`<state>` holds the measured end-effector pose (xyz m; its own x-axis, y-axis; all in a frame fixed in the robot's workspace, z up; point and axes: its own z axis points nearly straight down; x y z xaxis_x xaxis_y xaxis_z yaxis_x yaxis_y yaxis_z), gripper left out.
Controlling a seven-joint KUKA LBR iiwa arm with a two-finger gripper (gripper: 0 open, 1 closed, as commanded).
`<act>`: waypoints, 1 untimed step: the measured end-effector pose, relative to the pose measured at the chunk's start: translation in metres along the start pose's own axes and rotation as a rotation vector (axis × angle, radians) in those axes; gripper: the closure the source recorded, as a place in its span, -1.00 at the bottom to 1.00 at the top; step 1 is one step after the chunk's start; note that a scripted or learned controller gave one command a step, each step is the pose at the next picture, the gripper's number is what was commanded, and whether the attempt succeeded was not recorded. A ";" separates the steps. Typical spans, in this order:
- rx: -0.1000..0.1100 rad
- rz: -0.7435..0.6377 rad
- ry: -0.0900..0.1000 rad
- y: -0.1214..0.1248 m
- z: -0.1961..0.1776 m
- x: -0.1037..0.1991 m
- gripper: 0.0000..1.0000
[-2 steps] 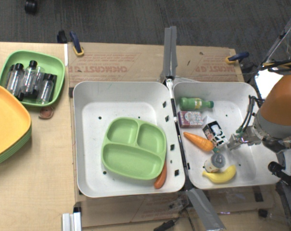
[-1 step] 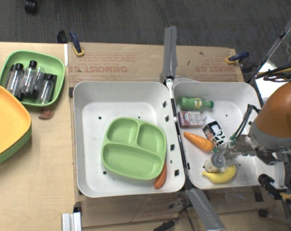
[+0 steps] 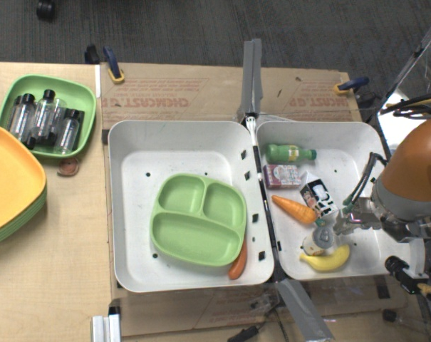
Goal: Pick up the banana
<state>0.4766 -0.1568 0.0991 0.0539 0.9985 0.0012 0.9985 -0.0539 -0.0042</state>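
We cannot tell how our pincer (image 3: 322, 238) is set; it hovers at the banana's (image 3: 326, 260) left end, in the right bin (image 3: 357, 137). Closing off-centre could tip it or snag the carrot (image 3: 295, 209) nearby.

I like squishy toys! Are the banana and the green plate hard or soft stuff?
The banana looks like smooth, slightly glossy plastic, probably a toy, though a real one can't be ruled out. The green plate looks like hard matte plastic: one even color, molded dividers.
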 end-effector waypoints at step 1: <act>-0.001 0.230 -0.001 -0.001 0.009 0.008 1.00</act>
<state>0.4764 -0.1487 0.0904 0.2804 0.9599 -0.0005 0.9599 -0.2804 -0.0037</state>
